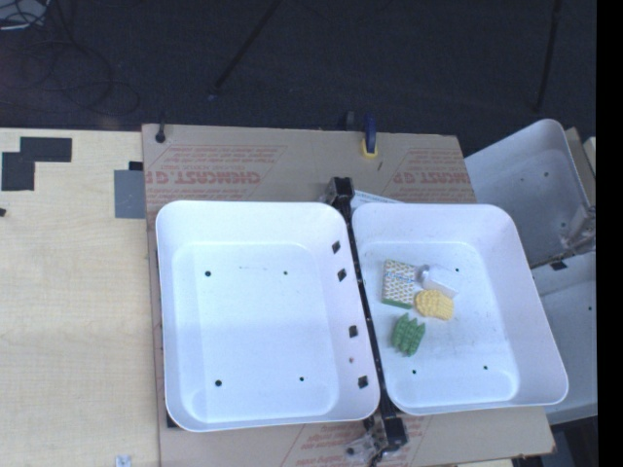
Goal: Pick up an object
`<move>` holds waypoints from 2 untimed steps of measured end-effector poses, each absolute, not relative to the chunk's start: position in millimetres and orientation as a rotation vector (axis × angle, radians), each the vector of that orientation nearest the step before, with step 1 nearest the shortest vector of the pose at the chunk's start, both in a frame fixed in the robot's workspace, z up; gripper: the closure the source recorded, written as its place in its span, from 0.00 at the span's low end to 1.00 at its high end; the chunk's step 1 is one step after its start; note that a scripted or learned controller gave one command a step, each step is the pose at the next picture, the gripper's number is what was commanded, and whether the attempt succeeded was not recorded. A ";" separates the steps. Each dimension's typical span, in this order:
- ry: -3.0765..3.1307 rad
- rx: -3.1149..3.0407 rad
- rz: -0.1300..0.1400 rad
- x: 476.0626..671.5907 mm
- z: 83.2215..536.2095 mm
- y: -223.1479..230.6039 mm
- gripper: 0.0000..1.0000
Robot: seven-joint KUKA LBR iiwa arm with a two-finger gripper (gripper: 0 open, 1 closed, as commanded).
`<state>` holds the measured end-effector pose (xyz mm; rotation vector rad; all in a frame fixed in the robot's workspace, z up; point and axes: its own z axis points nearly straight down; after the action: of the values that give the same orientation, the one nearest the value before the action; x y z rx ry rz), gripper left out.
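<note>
- The green toy (408, 334) lies nearest the camera in the right bin (531, 290). It sits on the bin floor with its long axis running roughly near to far, and a small gap separates it from the others.
- Just beyond it is the yellow piece (434, 305), which looks like a corn cob. Its long axis runs left to right, and it touches or overlaps the patterned packet (398, 283).
- A small clear item (439, 278) rests against the packet's right side. What it is cannot be made out.
- All four cluster in the half of the right bin towards the seam with the left bin (253, 319), well apart from the right wall.
- An arm entering from the right would probably have to cross most of the bin floor to reach them.
- The green toy stands apart and is likely the cleanest pick. A grip across its short width would suit it.
- Whether the fingers are spread or pressed together cannot be told.
- Farthest off, a blue clamp (369, 136) sits at the back edge of the counter (68, 309).
</note>
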<state>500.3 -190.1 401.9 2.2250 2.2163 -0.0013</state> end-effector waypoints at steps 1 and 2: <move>2.220 2.215 0.001 543.6 449.2 -213.9 1.00; 2.235 2.235 -0.013 497.1 299.6 -190.8 1.00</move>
<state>497.1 -190.8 299.6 2.2353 2.2350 -0.0134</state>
